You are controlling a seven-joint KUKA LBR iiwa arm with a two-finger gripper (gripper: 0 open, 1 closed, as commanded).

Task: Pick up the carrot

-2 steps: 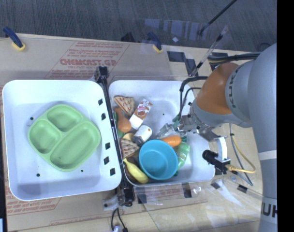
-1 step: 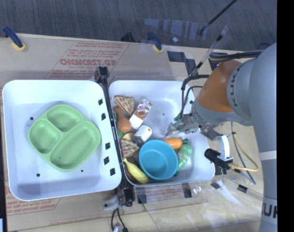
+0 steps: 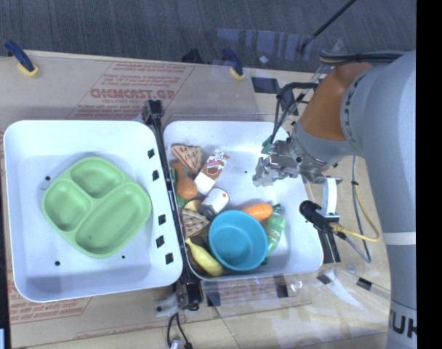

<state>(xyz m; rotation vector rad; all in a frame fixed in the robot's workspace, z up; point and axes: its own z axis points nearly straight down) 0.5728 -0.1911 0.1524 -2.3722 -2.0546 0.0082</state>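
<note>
The carrot (image 3: 258, 211) is a small orange piece lying in the right bin (image 3: 294, 253), between the blue bowl (image 3: 237, 239) and a green bottle (image 3: 275, 230). My gripper (image 3: 267, 171) hangs over the right bin's upper right part, above and slightly right of the carrot, apart from it. I see nothing between its fingers.
The right bin also holds a banana (image 3: 204, 259), sandwich pieces (image 3: 186, 155), an orange round item (image 3: 187, 188), white wrapped items (image 3: 214, 198) and a snack pack (image 3: 215, 164). A green divided plate (image 3: 97, 206) lies in the left bin (image 3: 32, 267). Cables run along the right bin's side.
</note>
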